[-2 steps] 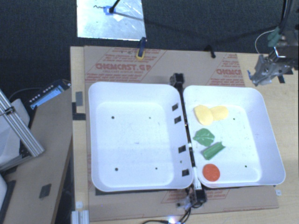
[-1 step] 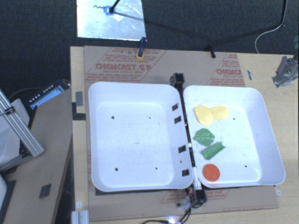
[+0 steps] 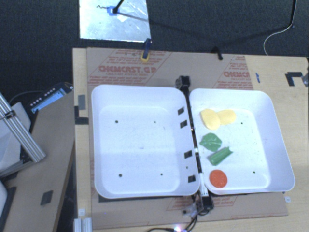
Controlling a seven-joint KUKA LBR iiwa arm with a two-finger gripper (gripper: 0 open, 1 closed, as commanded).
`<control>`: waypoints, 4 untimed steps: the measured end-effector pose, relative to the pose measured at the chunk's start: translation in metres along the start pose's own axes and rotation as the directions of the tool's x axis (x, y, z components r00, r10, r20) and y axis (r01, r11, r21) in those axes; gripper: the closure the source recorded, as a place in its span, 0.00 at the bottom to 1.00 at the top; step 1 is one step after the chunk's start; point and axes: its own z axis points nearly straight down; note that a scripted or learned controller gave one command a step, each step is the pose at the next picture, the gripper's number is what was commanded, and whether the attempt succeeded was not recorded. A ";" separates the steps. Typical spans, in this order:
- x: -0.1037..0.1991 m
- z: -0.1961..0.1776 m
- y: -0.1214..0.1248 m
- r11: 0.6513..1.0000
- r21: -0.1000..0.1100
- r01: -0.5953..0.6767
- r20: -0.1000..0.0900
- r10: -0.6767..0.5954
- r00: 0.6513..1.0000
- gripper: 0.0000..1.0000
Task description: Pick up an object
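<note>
The right bin [image 3: 270,129] holds several small objects along its left half. Two pale yellow pieces [image 3: 217,118] lie side by side near the back. Below them sits a green leaf-shaped piece [image 3: 211,140], then a green elongated piece [image 3: 220,155] lying at a slant. A round orange-red disc [image 3: 218,178] rests near the bin's front left corner. The left bin [image 3: 140,139] is beside it.
Both bins sit on a brown cardboard sheet [image 3: 125,69] over the bench. A shiny metal plate [image 3: 114,13] lies beyond the bench at the back. A metal frame [image 3: 19,134] and a grey device [image 3: 48,96] stand to the left.
</note>
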 end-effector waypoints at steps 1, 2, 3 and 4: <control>0.051 0.144 -0.013 1.000 0.017 0.011 -0.006 -0.011 1.000 1.00; -0.001 -0.009 -0.011 1.000 -0.017 0.001 0.003 0.000 1.000 1.00; -0.044 0.000 -0.011 1.000 0.000 0.001 0.000 -0.001 1.000 1.00; 0.025 0.115 -0.006 1.000 0.012 0.014 -0.006 -0.013 1.000 1.00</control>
